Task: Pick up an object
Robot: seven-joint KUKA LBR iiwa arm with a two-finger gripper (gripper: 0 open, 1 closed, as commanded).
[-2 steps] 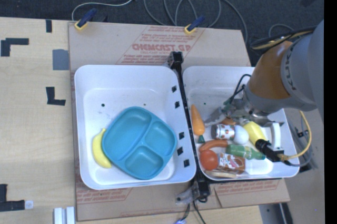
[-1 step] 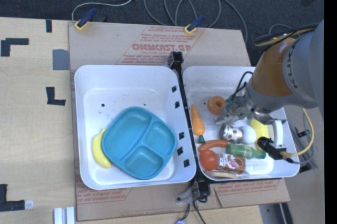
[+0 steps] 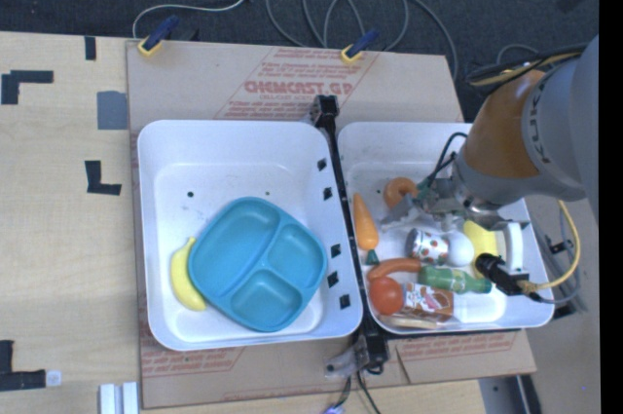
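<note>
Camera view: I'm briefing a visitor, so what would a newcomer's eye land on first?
Probably the big blue divided plate in the left bin, with a banana tucked under its left edge. Next, the grey and orange arm over the right bin, above a heap of small toy foods, including a carrot.

banana [image 3: 184, 282] half under tray [image 3: 258, 262] — arm [image 3: 545, 125] cut off

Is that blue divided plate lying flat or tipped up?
Tipped: the blue three-section plastic plate rests on the yellow banana in the left white bin.
</note>
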